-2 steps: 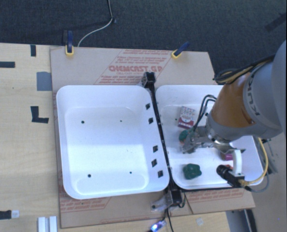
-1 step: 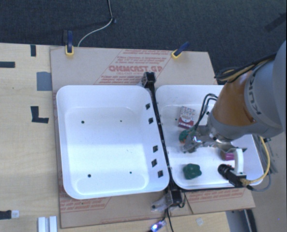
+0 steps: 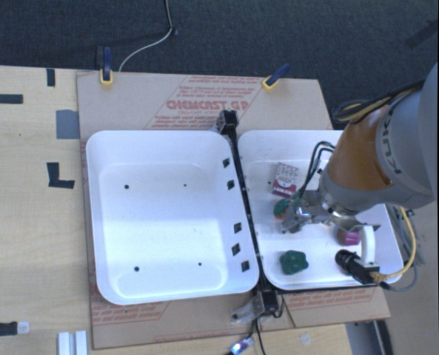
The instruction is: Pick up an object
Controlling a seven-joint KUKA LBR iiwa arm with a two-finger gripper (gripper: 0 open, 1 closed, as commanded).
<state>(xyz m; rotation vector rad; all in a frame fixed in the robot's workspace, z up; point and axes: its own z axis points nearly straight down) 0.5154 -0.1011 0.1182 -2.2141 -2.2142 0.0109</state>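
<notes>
Down in the right bin (image 3: 319, 143), near its middle, the gripper (image 3: 292, 219) hangs low against a small green object (image 3: 281, 208); whether the jaws are open or closed on it I cannot tell. A glossy red-and-white packet (image 3: 284, 179) lies just beyond, toward the far rim. Crowding could spoil the grasp, nudging the packet instead. Nearer the front edge sits a lumpy dark-green piece (image 3: 294, 262), and a purple bit (image 3: 349, 237) peeks beside the wrist.
</notes>
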